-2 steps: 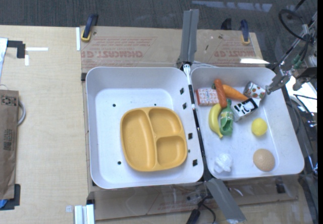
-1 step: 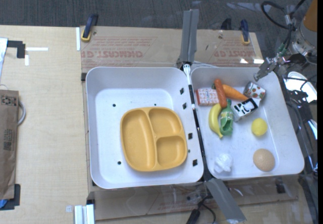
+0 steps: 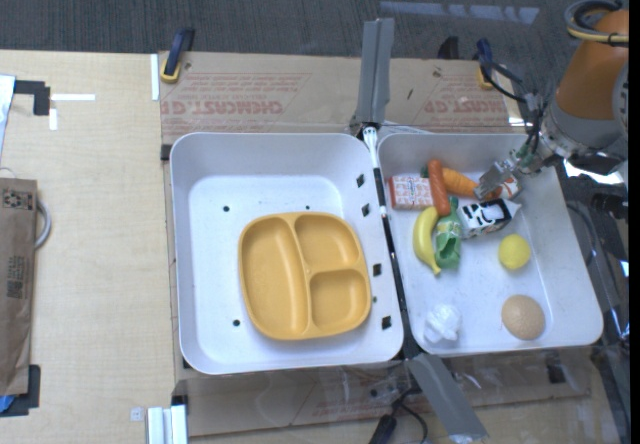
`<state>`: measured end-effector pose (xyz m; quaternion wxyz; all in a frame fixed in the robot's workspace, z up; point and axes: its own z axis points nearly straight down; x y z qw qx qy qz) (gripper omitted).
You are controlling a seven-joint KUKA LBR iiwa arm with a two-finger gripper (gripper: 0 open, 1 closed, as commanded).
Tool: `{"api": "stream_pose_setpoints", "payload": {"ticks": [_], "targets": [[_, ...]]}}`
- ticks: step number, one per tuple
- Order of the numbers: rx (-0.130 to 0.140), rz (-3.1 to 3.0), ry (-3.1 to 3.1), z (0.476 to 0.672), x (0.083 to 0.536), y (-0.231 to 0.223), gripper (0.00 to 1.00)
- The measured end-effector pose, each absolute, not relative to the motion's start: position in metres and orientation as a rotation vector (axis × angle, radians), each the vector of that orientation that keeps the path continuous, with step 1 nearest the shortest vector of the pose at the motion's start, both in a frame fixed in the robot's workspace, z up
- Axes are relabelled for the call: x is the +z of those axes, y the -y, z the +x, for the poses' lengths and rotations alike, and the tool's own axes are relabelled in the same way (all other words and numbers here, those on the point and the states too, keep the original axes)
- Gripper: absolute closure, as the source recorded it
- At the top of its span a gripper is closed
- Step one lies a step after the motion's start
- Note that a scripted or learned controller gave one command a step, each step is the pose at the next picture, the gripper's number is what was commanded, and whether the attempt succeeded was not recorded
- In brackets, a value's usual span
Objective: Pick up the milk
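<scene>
The pincer hangs over the right bin, just above the milk. A banana lies left of the milk, a lemon right, a carrot behind.

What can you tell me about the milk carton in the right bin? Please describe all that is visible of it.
The milk carton is a small white box with black cow-like patches, probably cardboard. It lies tipped on its side in the upper middle of the right bin. The claw is right above it, at its upper edge. A green packet touches its left end, and the lemon lies just below it.
</scene>
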<state>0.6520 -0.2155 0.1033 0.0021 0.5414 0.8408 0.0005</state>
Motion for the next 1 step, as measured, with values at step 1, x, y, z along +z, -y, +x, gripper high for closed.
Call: {"api": "stream_pose_setpoints", "payload": {"ticks": [1], "targets": [[-0.001,1.575,-2.714,0.6566,0.3869,0.2221,0.00]]}}
